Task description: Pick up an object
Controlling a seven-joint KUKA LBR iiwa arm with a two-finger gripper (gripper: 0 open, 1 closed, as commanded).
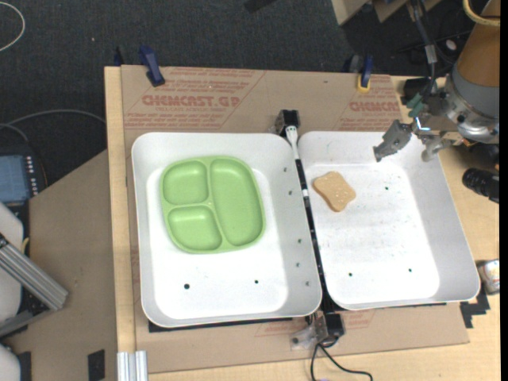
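Two shallow white bins are seen side by side on a brown board laid over the counter point(79, 236). The left bin point(159, 288) carries a green divided plate point(213, 204) with three compartments, set toward the bin's upper half. The right bin point(397, 268) carries a single tan, bread-like piece point(334, 190), which lies in the upper left part of that bin, just beside the seam between the two bins.

The arm point(480, 70) is seen reaching in from the right, with its wrist over the far right corner of the right bin. The gripper point(411, 141) is held above the upper right part of the right bin, well apart from the bread-like piece. One grey finger point(393, 143) is seen pointing down and to the left, and a second part is seen further right — a clear gap is visible between them, so the jaws are read as spread apart, and nothing is seen between them.

Along the far edge of the board two clamps are fixed — a blue one point(151, 66) at the left and a blue and yellow one point(365, 74) at the right. A black clip point(287, 122) is placed at the top of the seam between the bins, and cables point(329, 355) are seen at the near edge.
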